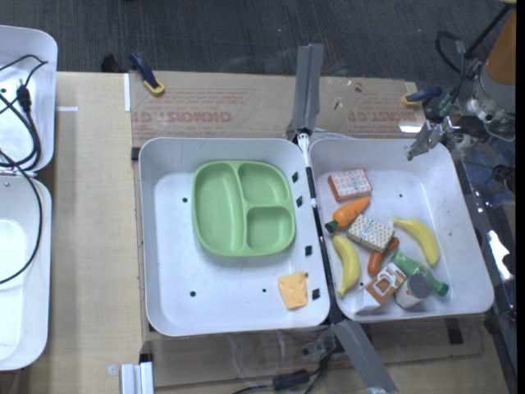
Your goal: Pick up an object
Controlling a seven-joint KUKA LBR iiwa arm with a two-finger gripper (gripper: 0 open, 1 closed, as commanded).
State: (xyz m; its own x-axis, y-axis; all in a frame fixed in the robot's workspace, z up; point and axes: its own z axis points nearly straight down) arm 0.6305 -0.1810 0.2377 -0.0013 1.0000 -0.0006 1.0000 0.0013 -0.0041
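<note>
The right bin [459, 220] holds several toy foods. Among them are a pink box [350, 184], a carrot [351, 211], a patterned box [371, 233], two bananas [419, 240] [346, 263], a green bottle [418, 270], an orange carton [385, 286] and a grey can [413, 291]. The left bin [164, 245] carries a green divided plate [244, 208] and a yellow cheese wedge [293, 290]. My gripper [426, 142] hangs over the right bin's far right corner, apart from every object and well above the pile. Nothing is seen in its grasp.
The grey arm with cables comes in at the upper right [492, 97]. A metal divider post [308, 89] stands between the bins at the back. Blue clamps [146, 74] [422, 97] sit on the cardboard behind. White trays with black cables [20, 138] lie at far left.
</note>
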